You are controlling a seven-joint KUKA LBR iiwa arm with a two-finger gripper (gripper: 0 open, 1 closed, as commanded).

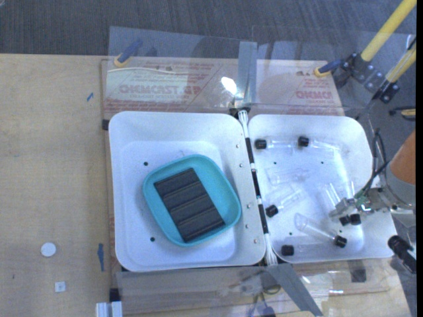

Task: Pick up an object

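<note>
The left bin holds a teal tray with a dark ribbed block lying in it. Several clear plastic tubes with black caps are scattered in the right bin. One tube lies near the front, its cap pointing right. Other caps sit at the back and by the divider. My gripper is low over the right bin's right side, just above a black cap. The arm's orange band shows at the frame's right edge.
Clear plastic panels stand behind both bins. Yellow poles with clamps rise at the back right. A metal divider runs between the bins. A small white disc lies on the wooden bench at left.
</note>
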